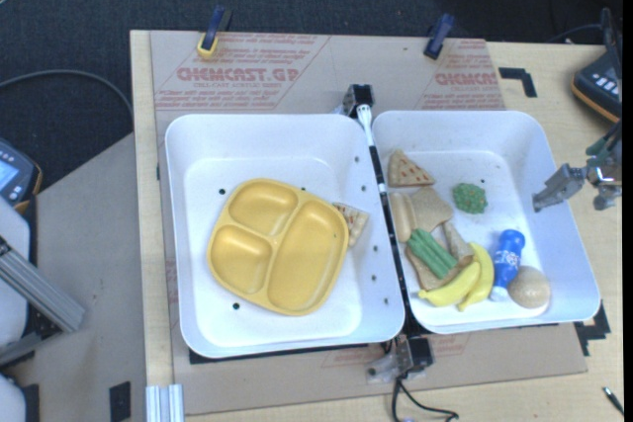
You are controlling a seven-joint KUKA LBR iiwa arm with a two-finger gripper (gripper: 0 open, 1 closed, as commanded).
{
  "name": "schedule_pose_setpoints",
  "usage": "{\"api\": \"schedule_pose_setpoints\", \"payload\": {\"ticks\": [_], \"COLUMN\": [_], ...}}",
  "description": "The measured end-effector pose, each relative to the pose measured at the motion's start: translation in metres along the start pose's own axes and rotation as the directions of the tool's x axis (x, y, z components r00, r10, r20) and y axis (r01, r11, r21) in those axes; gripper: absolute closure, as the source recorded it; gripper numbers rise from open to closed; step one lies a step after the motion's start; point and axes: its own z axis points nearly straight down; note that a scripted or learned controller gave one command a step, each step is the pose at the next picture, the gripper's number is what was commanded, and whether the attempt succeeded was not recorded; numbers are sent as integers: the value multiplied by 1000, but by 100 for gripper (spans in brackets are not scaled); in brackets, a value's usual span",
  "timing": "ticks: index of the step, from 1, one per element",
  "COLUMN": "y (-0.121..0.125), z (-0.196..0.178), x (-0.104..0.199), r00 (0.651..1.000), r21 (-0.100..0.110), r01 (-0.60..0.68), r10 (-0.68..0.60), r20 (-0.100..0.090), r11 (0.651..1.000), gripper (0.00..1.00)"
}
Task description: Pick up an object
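Two shallow white plastic bins are seen side by side on a cardboard-covered desk [297, 64], which is fastened at its far edge by a yellow-tipped clamp [211, 33] and a blue clamp [438, 37]. In the left bin [188, 212] a yellow plastic plate with three compartments [279, 245] is laid flat, and a small tan wedge-shaped piece [352, 219] is tucked just beside its right edge. The right bin [559, 203] is filled with a cluster of toy foods toward its near and left parts: a triangular brown sandwich slice [406, 171] near the far left corner, a flat tan bread-like piece [427, 211] below it, a green ribbed vegetable piece [431, 253] touching a yellow plastic banana [469, 283], a small green broccoli-like lump [470, 198] set apart toward the middle, a blue and white bottle-shaped toy [507, 257] just beside the banana, and a round beige potato-like object [530, 288] at the near right corner. The grey pincer [566, 187] is seen at the right rim of the right bin, above bare white floor and well apart from the toys. Nothing is seen between its fingers; how far they are spread cannot be told from this slant.
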Motion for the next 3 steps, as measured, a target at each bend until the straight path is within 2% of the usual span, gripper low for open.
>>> {"api": "schedule_pose_setpoints", "payload": {"ticks": [1, 3], "y": [2, 5], "z": [-6, 113], "x": [1, -12], "r00": [1000, 1000], "r21": [-13, -7], "r01": [4, 4], "r10": [-4, -4], "r20": [4, 0], "r11": [1000, 1000], "gripper": [0, 0]}}
